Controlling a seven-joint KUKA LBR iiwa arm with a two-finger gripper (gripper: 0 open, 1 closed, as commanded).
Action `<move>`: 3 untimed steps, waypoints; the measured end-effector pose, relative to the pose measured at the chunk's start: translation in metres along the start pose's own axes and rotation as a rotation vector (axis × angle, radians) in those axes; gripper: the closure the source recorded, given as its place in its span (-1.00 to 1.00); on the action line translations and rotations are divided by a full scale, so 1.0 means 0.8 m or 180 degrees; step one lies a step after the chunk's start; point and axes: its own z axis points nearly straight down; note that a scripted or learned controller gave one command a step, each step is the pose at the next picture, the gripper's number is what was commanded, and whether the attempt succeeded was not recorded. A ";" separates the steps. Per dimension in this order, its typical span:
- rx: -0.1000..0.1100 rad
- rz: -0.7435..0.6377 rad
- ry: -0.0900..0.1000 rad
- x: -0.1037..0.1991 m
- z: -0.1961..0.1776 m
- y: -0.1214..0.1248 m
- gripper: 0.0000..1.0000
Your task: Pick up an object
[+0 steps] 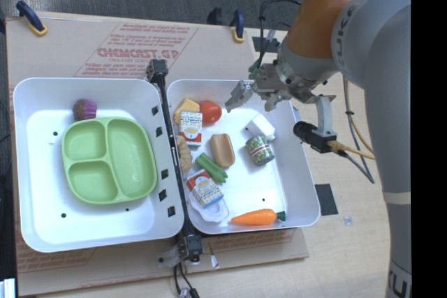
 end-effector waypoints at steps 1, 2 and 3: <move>0.0001 -0.0009 0.0000 0.113 0.008 -0.093 -1.00; -0.0014 0.0003 -0.0006 0.010 0.164 -0.135 -1.00; -0.0009 -0.0024 -0.0003 0.012 0.153 -0.134 1.00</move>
